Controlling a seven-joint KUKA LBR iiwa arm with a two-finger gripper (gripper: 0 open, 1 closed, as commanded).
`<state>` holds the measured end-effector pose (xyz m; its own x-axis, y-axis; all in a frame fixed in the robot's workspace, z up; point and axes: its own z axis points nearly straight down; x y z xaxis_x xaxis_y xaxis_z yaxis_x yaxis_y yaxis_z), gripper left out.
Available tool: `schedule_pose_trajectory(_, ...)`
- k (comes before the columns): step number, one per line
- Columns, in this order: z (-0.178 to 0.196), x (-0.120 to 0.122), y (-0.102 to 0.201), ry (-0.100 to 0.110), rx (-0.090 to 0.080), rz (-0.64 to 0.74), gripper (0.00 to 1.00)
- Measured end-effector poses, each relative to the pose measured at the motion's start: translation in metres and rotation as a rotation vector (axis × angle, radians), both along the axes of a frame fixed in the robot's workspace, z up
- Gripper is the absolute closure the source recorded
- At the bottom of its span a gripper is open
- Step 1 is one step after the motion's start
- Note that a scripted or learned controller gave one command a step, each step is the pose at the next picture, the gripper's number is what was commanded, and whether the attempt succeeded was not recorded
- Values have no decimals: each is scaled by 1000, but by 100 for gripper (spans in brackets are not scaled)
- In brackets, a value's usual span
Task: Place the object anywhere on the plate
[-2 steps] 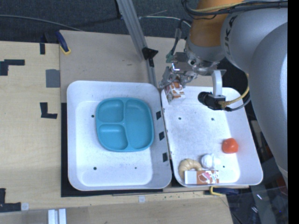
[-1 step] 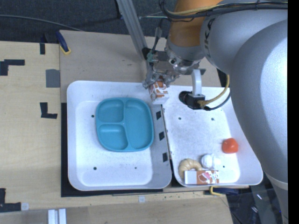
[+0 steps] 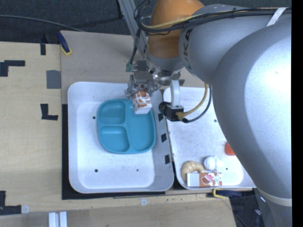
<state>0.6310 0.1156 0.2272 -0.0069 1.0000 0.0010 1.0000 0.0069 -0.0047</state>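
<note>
A blue divided plate (image 3: 125, 126) lies in the left white bin (image 3: 85, 169). My gripper (image 3: 140, 94) hangs over the plate's upper right corner. It is shut on a small white and orange carton (image 3: 141, 102), which sits between the fingers just above the plate's rim. The arm's grey body and orange band cover the right bin's upper part.
The right bin (image 3: 189, 141) holds a croissant (image 3: 191, 166), a white ball-like item (image 3: 210, 163), a red and white box (image 3: 206, 178) and an orange item (image 3: 229, 149) along its lower edge. Black tape marks dot the wooden bench (image 3: 28, 126) at left.
</note>
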Motion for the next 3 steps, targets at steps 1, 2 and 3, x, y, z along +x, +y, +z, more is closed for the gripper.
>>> schedule_pose_trajectory(1,3,7,-17,-3,-2,-6,100)
schedule_pose_trajectory(2,11,11,-5,-3,-1,-4,100)
schedule_pose_trajectory(3,10,11,-5,-3,-2,-5,0)
